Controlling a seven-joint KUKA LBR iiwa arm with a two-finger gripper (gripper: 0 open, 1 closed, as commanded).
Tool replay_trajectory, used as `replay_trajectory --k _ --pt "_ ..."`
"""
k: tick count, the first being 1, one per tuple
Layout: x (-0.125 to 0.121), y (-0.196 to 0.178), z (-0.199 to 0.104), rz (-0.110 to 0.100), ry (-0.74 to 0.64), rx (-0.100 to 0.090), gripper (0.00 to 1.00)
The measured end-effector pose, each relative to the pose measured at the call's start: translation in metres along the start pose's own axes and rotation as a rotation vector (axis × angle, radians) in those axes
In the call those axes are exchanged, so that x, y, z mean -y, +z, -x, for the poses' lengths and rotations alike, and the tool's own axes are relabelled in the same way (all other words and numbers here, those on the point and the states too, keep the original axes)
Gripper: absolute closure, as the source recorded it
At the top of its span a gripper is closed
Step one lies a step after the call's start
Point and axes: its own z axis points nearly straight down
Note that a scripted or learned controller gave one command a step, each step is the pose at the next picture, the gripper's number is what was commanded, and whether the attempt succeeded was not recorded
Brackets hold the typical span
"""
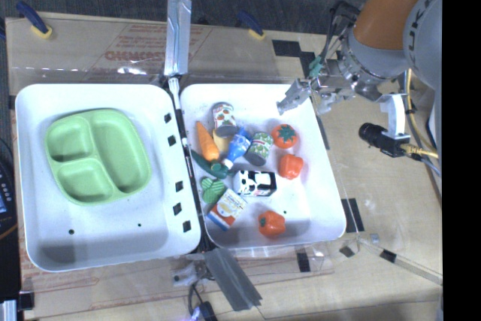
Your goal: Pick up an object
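The pincer hangs over the right bin's far right rim, its fingers pressed nearly together on nothing. In that bin, toys crowd the middle and left: a carrot lies with its long axis running from far to near, tip nearward, just beside the divider. A tomato and 2 red peppers sit toward the right wall, leaving bare floor along the far right corner. The left bin carries a green 3-part plate, with open floor around it.
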Motion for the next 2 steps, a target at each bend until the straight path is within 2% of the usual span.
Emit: replay_trajectory --k 1,2 --pt "0.0 0.0 0.0 0.0 0.0 0.0 0.0" --pt "0.019 0.115 -0.033 -0.003 0.072 -0.001 0.0"
